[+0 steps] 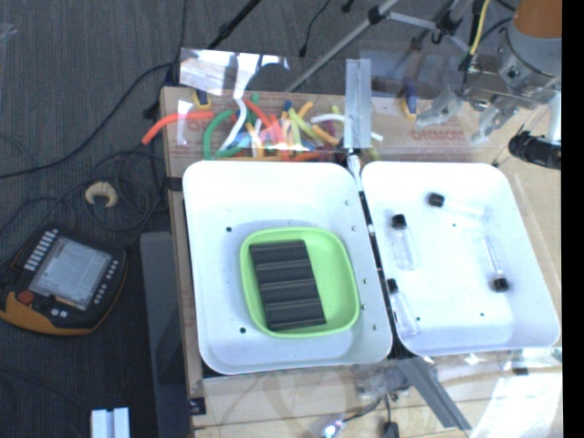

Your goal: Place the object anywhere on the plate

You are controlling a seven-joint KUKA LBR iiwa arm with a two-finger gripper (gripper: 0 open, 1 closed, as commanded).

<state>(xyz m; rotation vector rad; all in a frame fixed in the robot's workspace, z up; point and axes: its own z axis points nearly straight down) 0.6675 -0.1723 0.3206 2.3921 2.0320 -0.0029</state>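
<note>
A green plate (343,265) lies in the left white bin (210,245). On it rests a dark grey ridged block (287,285), lying flat and covering most of the plate's middle. My gripper (464,113) hangs high at the upper right, above the back rim of the right bin (529,245). Its two pale fingers (444,108) stand apart with nothing between them. It is far from the plate and the block.
Several clear vials with black caps lie scattered in the right bin, among them one near the divider (402,243) and one by the right wall (494,261). Coloured cables (265,128) are piled behind the left bin. A teach pendant (64,276) lies on the floor at the left.
</note>
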